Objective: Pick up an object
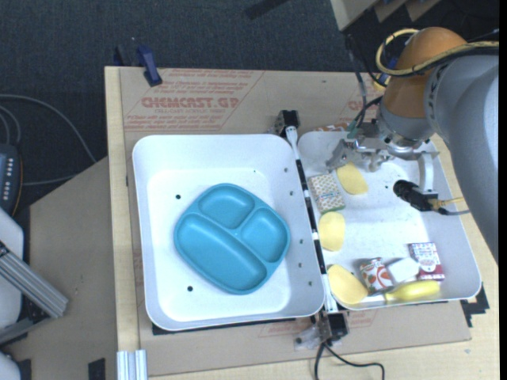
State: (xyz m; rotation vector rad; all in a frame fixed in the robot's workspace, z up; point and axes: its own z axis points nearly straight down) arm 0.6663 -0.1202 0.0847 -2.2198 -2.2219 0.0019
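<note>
The right bin (pixel 463 248) holds several small items. A pale yellow lump (pixel 352 180) lies at its far left, with a speckled packet (pixel 326 190) beside it. Nearer the front lie a yellow piece (pixel 332 230), another yellow piece (pixel 346 283), a red and white packet (pixel 379 274), a second red and white packet (pixel 425 260) and a long yellow item (pixel 416 291). My gripper (pixel 358 152) is low over the bin's far end, just above the pale yellow lump. I see nothing held in it.
The left bin (pixel 144 212) holds a blue divided plate (pixel 231 236). The grey arm with its orange band (pixel 428 54) covers the right bin's far right corner. A blue clip (pixel 148 66) lies on the bench's far left.
</note>
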